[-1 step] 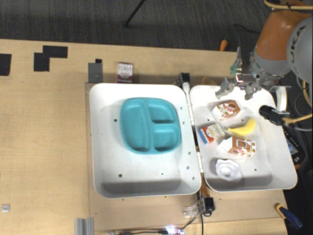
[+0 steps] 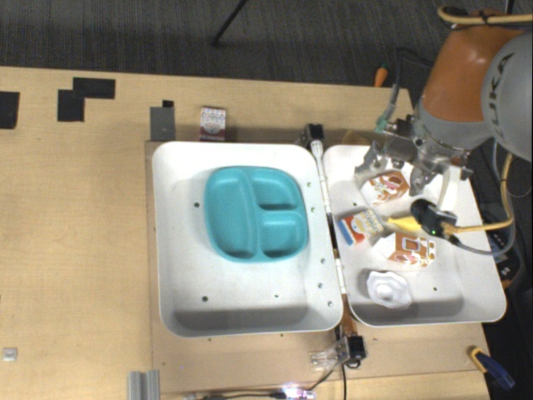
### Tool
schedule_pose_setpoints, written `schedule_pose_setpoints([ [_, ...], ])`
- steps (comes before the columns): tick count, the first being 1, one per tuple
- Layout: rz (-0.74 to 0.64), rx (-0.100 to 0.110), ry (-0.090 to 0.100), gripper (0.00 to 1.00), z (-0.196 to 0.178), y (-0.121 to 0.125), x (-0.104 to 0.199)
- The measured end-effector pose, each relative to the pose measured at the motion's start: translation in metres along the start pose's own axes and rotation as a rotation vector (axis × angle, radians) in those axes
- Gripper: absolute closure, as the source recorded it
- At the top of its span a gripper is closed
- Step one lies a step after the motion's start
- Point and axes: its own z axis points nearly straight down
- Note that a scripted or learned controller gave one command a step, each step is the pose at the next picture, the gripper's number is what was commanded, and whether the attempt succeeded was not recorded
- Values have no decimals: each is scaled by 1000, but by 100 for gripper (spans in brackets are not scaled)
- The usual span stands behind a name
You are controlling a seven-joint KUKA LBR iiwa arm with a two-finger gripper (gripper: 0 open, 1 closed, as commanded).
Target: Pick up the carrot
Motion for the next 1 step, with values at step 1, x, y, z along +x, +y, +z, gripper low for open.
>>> schedule_pose_setpoints([
  [1, 109, 8, -3, 0, 63, -64, 10],
])
